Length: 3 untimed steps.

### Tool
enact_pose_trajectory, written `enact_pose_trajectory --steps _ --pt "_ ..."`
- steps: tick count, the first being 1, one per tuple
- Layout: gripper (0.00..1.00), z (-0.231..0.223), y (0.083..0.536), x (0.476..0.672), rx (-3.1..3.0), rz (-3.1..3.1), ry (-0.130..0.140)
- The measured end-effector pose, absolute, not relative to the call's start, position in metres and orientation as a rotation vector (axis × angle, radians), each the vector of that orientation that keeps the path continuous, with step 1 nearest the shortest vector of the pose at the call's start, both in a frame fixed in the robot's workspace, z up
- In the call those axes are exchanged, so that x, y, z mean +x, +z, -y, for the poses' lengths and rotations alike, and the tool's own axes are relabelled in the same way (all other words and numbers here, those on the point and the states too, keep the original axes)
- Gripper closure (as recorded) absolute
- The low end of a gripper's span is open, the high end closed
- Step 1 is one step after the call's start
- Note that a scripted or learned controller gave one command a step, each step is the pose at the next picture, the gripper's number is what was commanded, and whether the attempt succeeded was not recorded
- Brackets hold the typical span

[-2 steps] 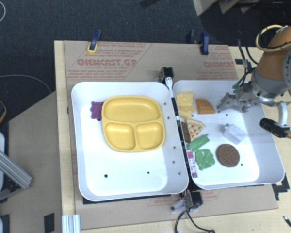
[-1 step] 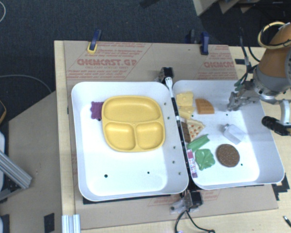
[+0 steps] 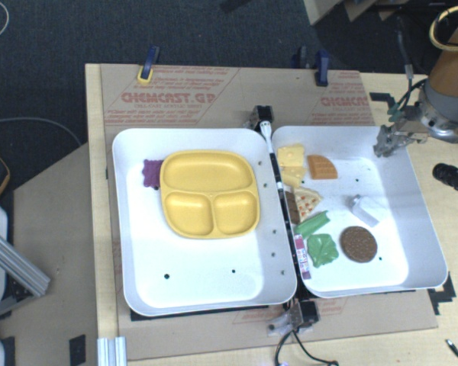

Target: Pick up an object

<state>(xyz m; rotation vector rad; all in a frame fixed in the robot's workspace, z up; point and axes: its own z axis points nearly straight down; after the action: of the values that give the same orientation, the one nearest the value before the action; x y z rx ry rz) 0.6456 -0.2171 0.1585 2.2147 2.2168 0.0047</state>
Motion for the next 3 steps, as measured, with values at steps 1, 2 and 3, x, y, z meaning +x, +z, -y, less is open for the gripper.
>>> enact_pose_trajectory --steps 1,2,3 --pt "1.0 0.215 0.223 0.648 2.214 -2.217 0.005" --pt "1.0 0.215 0.226 0.649 2.216 -2.22 0.002" --pt "1.0 0.171 0.228 0.605 2.222 -2.227 -0.003"
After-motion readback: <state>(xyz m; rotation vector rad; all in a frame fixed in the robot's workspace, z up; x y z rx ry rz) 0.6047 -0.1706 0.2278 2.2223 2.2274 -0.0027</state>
